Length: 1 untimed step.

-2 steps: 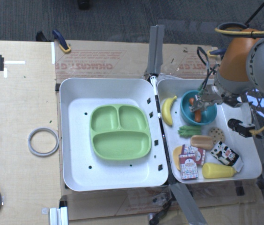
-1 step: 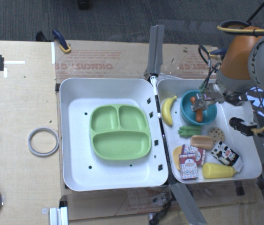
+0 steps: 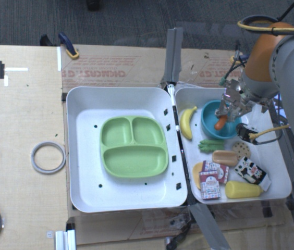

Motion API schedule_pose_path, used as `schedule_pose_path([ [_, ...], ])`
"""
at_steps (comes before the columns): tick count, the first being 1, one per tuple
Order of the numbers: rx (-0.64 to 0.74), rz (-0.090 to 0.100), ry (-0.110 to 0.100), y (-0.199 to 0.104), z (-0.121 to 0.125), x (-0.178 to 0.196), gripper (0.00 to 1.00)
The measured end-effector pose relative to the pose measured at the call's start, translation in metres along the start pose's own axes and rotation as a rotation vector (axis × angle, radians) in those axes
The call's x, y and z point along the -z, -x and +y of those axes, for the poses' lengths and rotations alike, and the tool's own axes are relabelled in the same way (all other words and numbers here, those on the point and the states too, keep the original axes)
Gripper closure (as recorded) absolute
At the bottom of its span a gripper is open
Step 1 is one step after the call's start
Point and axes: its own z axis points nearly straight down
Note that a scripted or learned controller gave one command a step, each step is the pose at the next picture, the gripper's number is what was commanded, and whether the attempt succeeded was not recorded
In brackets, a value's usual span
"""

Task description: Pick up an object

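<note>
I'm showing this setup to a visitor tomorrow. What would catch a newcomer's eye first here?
Probably the green divided plate, lying alone in the middle of the left bin. Next, the grey arm with its orange band reaching in from the right, its gripper low over a blue bowl in the right bin, where an orange item sits. That bin is crowded with toy food, including a banana by its left wall.
</note>
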Motion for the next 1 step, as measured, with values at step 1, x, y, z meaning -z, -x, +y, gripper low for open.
schedule_pose_path([
  [1, 0.059, 0.000, 0.001, 0.0022, 0.0292, 0.0656, 1.00],
])
